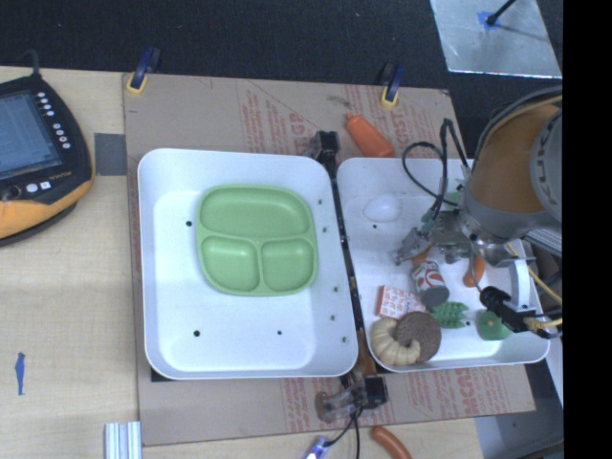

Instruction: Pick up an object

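Light wooden bench (67,314) with a big sheet of brown cardboard (277,113) laid over it, pinned at the far edge by two blue-and-yellow clamps (142,69). Behind that it's dark carpet-looking floor (239,12) with a pale square patch (492,22) top right.
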Tool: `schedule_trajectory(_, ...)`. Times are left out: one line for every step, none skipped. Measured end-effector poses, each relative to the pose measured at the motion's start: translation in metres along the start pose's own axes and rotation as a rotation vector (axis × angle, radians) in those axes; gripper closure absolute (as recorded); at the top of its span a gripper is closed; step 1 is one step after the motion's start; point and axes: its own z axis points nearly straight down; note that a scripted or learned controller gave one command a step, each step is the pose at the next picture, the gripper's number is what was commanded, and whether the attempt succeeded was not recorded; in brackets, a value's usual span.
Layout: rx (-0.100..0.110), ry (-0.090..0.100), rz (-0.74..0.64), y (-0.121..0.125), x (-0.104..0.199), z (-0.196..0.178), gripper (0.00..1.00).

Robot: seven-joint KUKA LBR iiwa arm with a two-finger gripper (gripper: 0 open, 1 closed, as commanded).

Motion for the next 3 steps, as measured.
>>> schedule_trajectory(0.000, -0.003, -0.002, 0.000, -0.001, -0.010, 1.00)
schedule_trajectory(0.000, -0.003, -0.004, 0.000, -0.001, -0.010, 0.00)
schedule_trajectory(0.000, 0.003, 0.003, 0.008, 0.014, 0.010, 0.00)
